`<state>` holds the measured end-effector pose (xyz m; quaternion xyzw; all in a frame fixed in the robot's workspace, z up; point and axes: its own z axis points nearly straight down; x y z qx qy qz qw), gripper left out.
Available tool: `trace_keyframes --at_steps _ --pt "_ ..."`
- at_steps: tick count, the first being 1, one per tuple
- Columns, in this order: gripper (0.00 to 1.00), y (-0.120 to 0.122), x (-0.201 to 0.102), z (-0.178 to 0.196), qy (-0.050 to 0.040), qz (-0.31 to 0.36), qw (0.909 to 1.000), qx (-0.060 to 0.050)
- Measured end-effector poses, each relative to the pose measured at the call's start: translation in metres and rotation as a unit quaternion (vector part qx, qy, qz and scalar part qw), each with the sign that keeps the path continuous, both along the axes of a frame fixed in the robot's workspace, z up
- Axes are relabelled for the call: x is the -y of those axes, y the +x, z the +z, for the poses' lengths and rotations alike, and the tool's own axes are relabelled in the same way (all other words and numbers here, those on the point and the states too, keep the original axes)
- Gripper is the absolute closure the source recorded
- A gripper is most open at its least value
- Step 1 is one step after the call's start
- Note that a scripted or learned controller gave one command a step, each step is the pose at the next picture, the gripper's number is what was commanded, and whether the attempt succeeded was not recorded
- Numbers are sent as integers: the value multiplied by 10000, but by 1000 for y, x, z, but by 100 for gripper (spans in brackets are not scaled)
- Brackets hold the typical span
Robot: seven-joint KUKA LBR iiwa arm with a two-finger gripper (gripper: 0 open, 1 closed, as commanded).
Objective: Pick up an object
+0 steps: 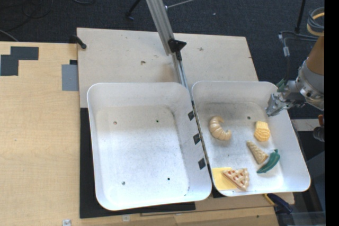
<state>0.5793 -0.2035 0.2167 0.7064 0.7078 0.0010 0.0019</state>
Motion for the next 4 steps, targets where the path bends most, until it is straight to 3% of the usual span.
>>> trace_keyframes --at_steps 1,2,4 --pt "100 4 -10 55 0 4 10000 0" --pt "100 4 -9 81 4 0 10000 -13" --pt "100 -12 -108 44 20 10 10000 -46"
